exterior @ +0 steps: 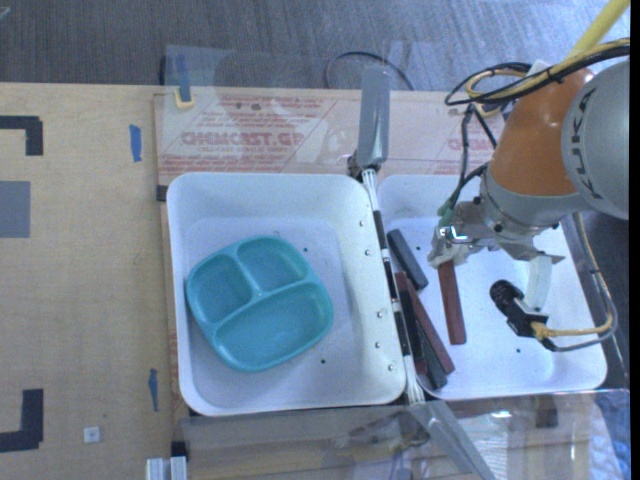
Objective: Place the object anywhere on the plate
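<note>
Camera view looks down on the wooden bench (80,268) with its two white bins. The left bin (200,193) bears the plate and the right bin (580,368) bears the loose pieces. My arm (545,138) reaches in over the right bin's upper half.

One teal plate (260,303) lies flat in the left bin. It has three compartments, one long and two smaller.

The object I judge to be mine is the brown stick (452,308). It lies in the middle of the right bin, nearly in line with the bin's length, and its upper end sits right under my gripper (452,246). The gripper hangs at that end, but from above I cannot tell how wide it stands or whether it has hold of the stick.

The stick looks like a stiff, straight, light bar, probably wood, and not fragile. Taken at one end, as things stand, it would likely swing or tilt. A hold nearer its middle, across the narrow width, should carry it level to the plate.

By my count there are two bins, one plate and one brown stick lying apart. Three more bars lie against the right bin's left wall: a short black bar (406,258), a long reddish bar (413,313) and a dark bar (432,353) at the lower end. They overlap, so that last count is my best reading.
</note>
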Action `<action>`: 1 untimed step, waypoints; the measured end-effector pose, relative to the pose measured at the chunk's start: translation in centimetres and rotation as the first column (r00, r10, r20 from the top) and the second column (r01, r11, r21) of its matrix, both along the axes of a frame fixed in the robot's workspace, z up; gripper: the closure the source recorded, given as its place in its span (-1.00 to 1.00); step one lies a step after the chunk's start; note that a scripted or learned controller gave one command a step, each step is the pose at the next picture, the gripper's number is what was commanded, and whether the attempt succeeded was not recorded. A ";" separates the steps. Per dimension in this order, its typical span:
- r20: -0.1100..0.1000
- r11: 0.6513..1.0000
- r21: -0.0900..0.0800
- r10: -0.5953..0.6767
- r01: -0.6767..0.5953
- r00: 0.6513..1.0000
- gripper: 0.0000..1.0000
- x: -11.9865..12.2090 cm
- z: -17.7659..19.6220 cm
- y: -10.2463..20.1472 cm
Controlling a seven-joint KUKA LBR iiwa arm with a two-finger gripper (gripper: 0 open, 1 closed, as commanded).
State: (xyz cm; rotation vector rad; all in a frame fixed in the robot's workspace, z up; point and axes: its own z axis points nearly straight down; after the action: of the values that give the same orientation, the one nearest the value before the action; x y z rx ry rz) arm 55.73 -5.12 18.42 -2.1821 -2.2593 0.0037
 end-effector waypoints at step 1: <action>-0.002 1.000 0.001 0.021 -0.021 1.000 1.00 -1.2 0.0 6.6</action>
State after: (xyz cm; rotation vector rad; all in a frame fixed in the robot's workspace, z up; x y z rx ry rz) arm 54.55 1.45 18.40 -2.1572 -2.2804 0.0039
